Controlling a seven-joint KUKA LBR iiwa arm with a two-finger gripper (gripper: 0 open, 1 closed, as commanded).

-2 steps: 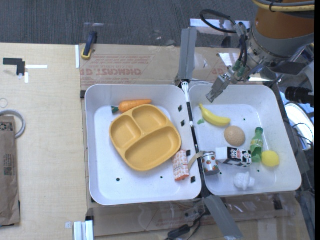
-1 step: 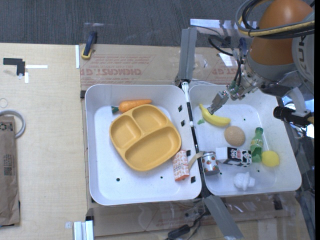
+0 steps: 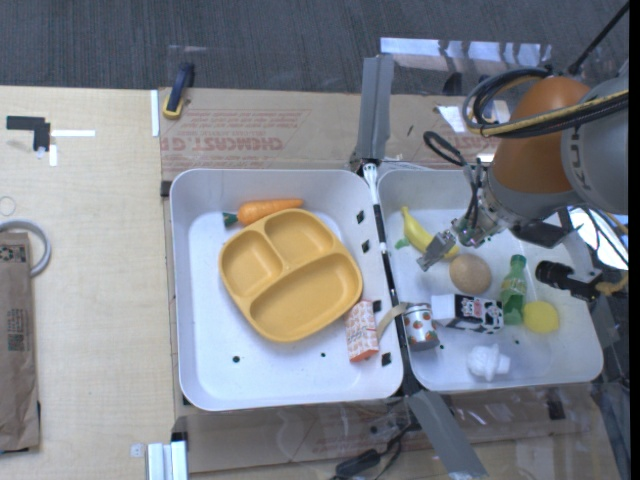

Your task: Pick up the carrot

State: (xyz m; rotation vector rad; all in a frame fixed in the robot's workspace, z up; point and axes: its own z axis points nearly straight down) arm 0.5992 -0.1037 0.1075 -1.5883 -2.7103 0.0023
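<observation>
Two white bins side by side on tabletop. Carrot (image 3: 268,209) lay in left bin (image 3: 200,298), upper part, touching top edge of yellow divided plate (image 3: 290,274). Pincer (image 3: 437,252) hung over right bin (image 3: 570,368) – beside banana (image 3: 414,230), well apart from carrot – fingers apart, nothing between them.

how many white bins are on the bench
2. The left shallow white bin holds the orange carrot beside a yellow divided plate; the right shallow white bin sits against it, under the gripper.
</observation>
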